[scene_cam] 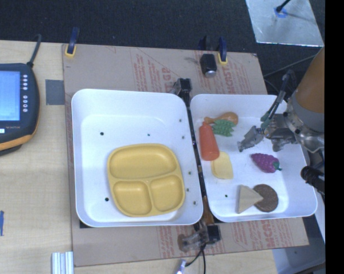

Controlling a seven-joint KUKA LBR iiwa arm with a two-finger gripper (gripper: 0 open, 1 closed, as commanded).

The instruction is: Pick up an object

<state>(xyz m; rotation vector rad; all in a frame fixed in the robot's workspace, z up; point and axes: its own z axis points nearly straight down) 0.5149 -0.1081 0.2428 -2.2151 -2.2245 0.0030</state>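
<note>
While over rt bin, tool (253,141) above-left of purple grapes (265,162), apart.

Light is bright and even, falling from above with soft, short shadows. The two white bins (132,104) are nearly blown out, their rims losing detail. At 12 o'clock the dark floor (132,10) goes almost black and grainy. The arm (308,96) at 3 o'clock is slightly blurred. Overall sharpness is modest, with mild softening toward the edges.
</note>
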